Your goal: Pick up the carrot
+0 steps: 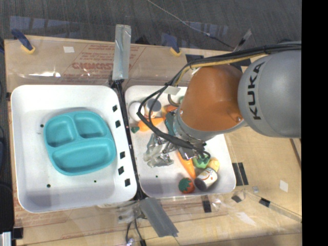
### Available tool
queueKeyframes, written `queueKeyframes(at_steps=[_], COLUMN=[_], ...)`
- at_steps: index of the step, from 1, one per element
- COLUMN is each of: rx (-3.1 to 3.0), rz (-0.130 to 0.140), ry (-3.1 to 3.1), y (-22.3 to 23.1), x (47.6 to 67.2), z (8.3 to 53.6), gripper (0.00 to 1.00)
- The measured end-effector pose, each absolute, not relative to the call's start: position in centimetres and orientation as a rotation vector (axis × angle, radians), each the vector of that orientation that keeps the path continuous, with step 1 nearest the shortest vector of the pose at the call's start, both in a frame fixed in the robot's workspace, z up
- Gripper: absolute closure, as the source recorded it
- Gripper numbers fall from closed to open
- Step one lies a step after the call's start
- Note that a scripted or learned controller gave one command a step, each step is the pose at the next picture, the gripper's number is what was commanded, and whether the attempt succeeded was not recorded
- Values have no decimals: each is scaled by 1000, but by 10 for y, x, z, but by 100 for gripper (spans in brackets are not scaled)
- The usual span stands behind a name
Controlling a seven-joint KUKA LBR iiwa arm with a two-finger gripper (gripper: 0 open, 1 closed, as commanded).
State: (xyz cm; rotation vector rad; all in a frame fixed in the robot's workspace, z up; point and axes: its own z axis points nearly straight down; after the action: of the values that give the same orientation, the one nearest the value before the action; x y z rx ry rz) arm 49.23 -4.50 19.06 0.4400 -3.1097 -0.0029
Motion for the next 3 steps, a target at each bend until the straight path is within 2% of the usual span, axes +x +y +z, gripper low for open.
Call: queueKeyframes(at_steps=[1,2,3], rx=[836,1277,1697], rz=[6,-5,3], ry=[-3038,-2867,-2649], y=[-44,-68,-46], x=[515,523,527], z=[325,190,248], gripper=[100,100,100])
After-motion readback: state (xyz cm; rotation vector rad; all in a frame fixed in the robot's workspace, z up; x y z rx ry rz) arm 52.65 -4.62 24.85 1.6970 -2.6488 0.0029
